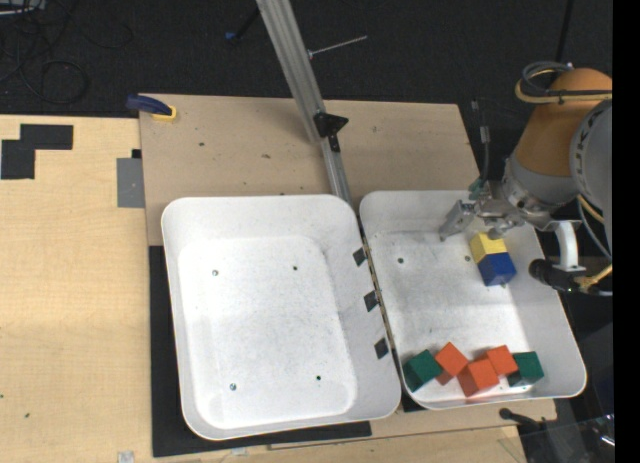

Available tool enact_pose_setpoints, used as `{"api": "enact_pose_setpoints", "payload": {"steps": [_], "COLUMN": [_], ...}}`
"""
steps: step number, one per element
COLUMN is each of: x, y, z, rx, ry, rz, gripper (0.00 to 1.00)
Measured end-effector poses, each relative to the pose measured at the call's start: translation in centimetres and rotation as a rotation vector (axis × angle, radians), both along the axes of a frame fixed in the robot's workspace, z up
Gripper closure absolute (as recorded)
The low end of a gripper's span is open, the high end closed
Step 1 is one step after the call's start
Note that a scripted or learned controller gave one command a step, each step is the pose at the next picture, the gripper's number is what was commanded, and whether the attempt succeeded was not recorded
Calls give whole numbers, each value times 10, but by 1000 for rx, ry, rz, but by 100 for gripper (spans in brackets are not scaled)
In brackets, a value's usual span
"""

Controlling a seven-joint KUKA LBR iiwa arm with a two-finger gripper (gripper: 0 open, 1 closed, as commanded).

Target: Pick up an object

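From the camera above the bench, my gripper (487, 219) hangs over the far part of the right bin (425, 221), with the arm (555, 146) coming in from the right. Whether my jaws stand open or closed I cannot tell; the wrist body hides them, so I claim no hold on anything

Taking the right bin as my landmark: a yellow block (488, 246) lies in its far right part, just under my gripper, and a blue block (497, 269) touches it on the near side. Along the bin's near wall sits a cluster, a green block (421, 367), an orange block (451, 359), a red block (479, 376), and another green block (527, 365) towards the near right corner, all packed close or touching. To the bin's left stands the left bin (195, 221), joined wall to wall

I judge the yellow block my likeliest target. It looks like a small rigid cube, light, hard, not fragile, with flat smooth faces that could slip under a weak pinch. I would take it across the two free side faces, not the face against the blue block, since a finger there would wedge or shove both. A centred grip should stop it twisting out
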State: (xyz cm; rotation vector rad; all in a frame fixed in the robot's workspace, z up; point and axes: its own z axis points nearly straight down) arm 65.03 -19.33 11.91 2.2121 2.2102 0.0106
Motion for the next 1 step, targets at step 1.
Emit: {"api": "enact_pose_setpoints", "payload": {"steps": [1], "x": [0], "y": [-1], "z": [9], "rx": [-2], "ry": [0], "rz": [-1], "gripper": [100]}}
